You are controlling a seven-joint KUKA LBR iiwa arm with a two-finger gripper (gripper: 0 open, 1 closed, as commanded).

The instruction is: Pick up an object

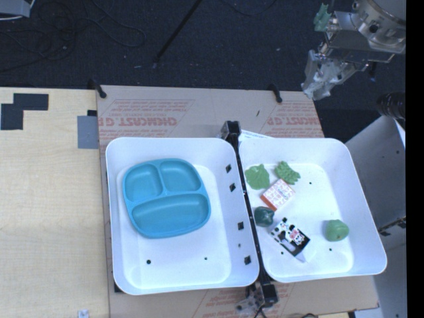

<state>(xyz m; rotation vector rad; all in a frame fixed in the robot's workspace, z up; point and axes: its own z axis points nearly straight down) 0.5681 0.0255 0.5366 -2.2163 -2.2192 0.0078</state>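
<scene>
End effector (322,78): raised beyond the right bin's far right corner, well apart from everything inside — released or clenched, cannot tell.
Right bin (361,177): two green leafy pieces (258,175), an orange-patterned box (277,194), a dark green ball (264,216), a black-and-white toy (289,235), a light green lump (336,230).
Left bin (122,257): a blue divided plate (165,197).

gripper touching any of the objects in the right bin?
Apart. The camera view shows the two-finger gripper up over the dark floor beyond the bench, well clear of the shallow white right bin and the small orange-and-white box inside it.
</scene>
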